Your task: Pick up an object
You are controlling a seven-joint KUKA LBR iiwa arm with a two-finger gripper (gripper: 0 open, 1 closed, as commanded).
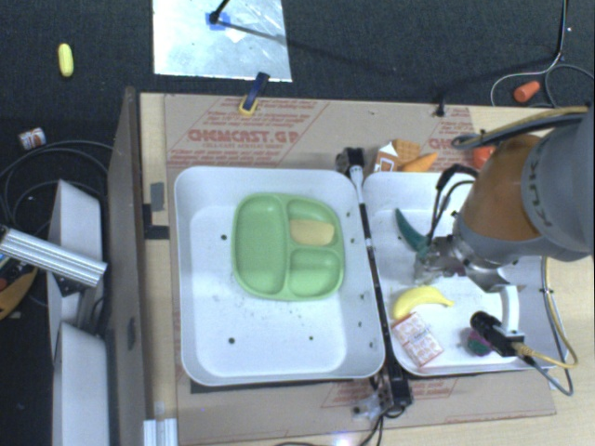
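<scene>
Gripper (435, 266) low over right bin (389, 249), one of two white bins; jaw state cannot be told, wrist covers it. One yellow banana (420, 298) just beside gripper, on near side; contact unclear. One teal tool (409, 229) just beside gripper, on far-left side. One red-patterned packet (420, 339) past banana, nearer still. One purple-green item (478, 344) to near-right. Left bin (209, 323) well left of gripper: one green divided tray (270, 249), one yellow piece (311, 232) in its far right compartment.
</scene>
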